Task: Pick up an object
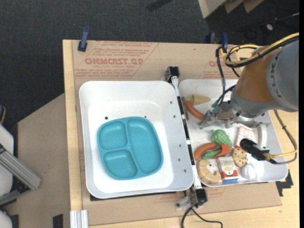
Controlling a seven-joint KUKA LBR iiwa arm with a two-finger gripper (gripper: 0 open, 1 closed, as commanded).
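Note:
My gripper (pixel 212 118) hangs low in the right bin (pixel 280 174), reaching in from the right under the grey and orange arm. It is just right of an orange sausage (pixel 192 109) and above a green broccoli piece (pixel 221 137). I see nothing held in it. A tan wedge (pixel 200 99) lies at the bin's back. A red-orange pepper (pixel 209 150), a round bagel (pixel 209 171), a small carton (pixel 229 169), a cookie (pixel 240 158) and a pink-white packet (pixel 246 132) lie nearer the front.
The left bin (pixel 95 99) holds a teal divided plate (pixel 129 147). A black-hinged divider (pixel 182 122) separates the two bins. A white round item (pixel 250 171) sits in the right bin's front corner. Cardboard (pixel 118 61) lies behind the bins.

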